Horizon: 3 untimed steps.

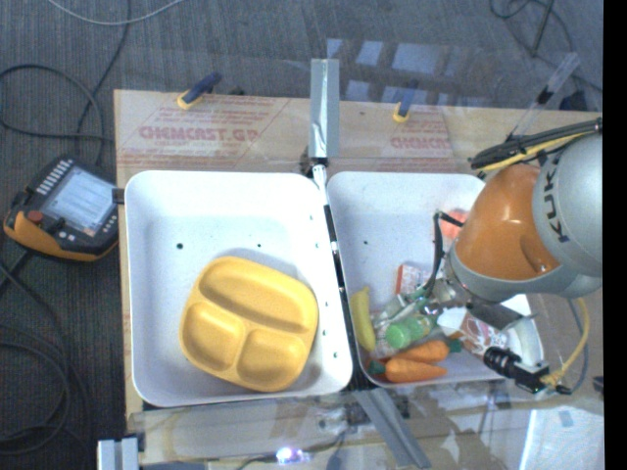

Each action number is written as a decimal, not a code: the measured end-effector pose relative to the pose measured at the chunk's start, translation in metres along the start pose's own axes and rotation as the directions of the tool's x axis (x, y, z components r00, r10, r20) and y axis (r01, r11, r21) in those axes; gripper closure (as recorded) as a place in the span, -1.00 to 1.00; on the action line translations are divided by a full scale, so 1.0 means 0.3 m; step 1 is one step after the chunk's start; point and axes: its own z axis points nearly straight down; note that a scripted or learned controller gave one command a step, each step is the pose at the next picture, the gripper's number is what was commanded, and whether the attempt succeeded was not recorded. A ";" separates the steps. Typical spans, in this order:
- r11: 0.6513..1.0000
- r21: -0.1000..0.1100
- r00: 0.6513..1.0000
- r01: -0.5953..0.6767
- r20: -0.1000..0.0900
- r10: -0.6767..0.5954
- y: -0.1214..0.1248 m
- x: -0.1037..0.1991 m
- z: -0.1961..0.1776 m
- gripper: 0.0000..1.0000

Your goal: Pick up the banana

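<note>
Nearest the bottom edge, in the right bin [392,199], a carrot [416,368] lies along the front wall at about 6 o'clock of that bin, with a second orange piece just above it. Touching these from above is a green thing [402,335], and clear wrapping is tangled around it.

The banana [362,319] lies at about 8 o'clock in the right bin, lengthwise against the wall shared with the left bin [162,223], and just beside the green thing. It rests on the bin floor, so the pick is not yet done.

The gripper [431,297] hangs over the clutter at 3 o'clock from the banana, near it but not on it. The wrist hides its tip, so I cannot tell its state. By my reading, the reach, the grasp and the lift all remain.

The wall and the wrapping crowd the banana and may hinder a clean grasp.

In the left bin, a yellow tray [250,323] sits at 5 o'clock. A pendant [64,209] lies at 9 o'clock, off the bench.
</note>
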 end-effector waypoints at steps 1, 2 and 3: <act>0.999 0.018 0.999 0.040 -0.017 -0.040 0.019 0.077 -0.251 -1.00; 0.981 0.017 0.981 0.194 -0.019 -0.194 0.121 0.283 -0.251 -1.00; 0.935 0.011 0.935 0.355 -0.018 -0.355 0.003 0.027 -0.423 -1.00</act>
